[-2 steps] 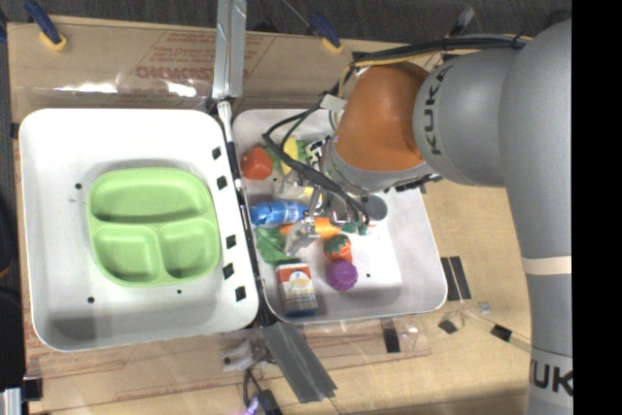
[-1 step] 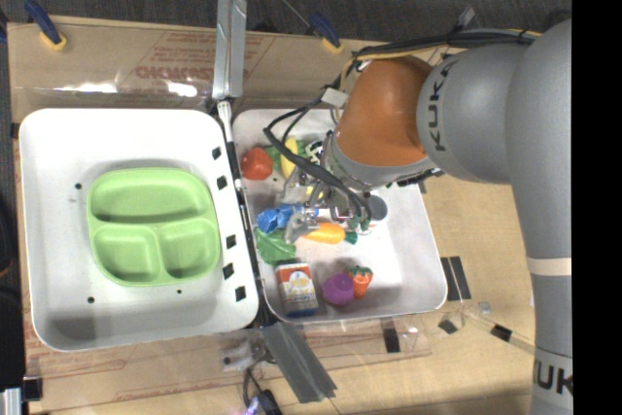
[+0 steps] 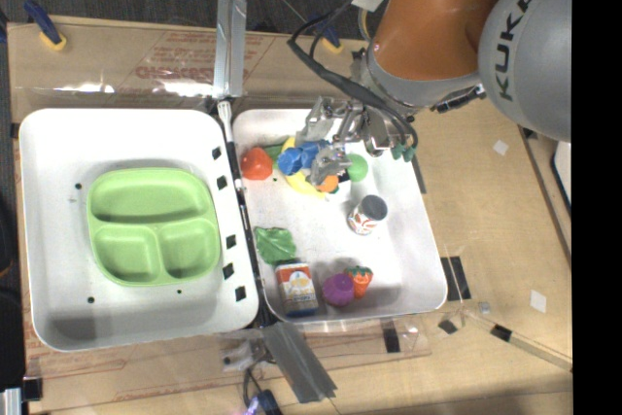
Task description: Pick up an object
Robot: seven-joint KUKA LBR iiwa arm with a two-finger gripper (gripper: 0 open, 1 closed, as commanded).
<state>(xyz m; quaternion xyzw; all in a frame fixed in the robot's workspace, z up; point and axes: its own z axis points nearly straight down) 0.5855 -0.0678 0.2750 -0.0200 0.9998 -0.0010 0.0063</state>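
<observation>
Arm (image 3: pixel 457 15) bent down from right, pincer (image 3: pixel 330 143) over toy cluster (image 3: pixel 313 165)

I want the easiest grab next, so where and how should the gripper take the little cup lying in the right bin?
Grip the cup across its round sides, coming straight down from above. It seems tipped over and lies apart from the other toys, leaving room either side for the fingers.

Hand (image 3: pixel 335 143) fingertips lost among cluttered toys (image 3: pixel 309 165); grip indiscernible.
</observation>
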